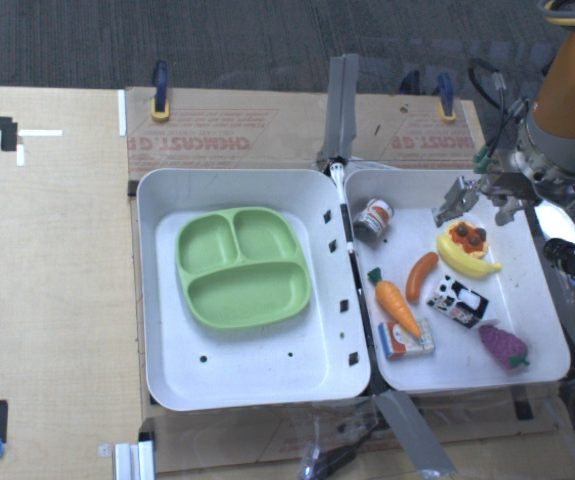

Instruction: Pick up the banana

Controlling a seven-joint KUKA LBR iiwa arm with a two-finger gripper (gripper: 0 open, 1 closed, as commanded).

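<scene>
- We see the banana (469,258) lying in the right bin (552,308), just beside the sausage (421,274).
- Our jaws (479,199) hang released above the bin's far edge, grasping nothing, near the banana but apart.
- The green plate (244,266) sits in the left bin (157,298).

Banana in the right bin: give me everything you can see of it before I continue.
The yellow curved toy banana looks like smooth plastic and lies flat on the floor of the right white bin, near its far right side. A small orange-and-dark piece sits on its upper part. The gripper is just above it, not touching. Nothing else touches it.
</scene>
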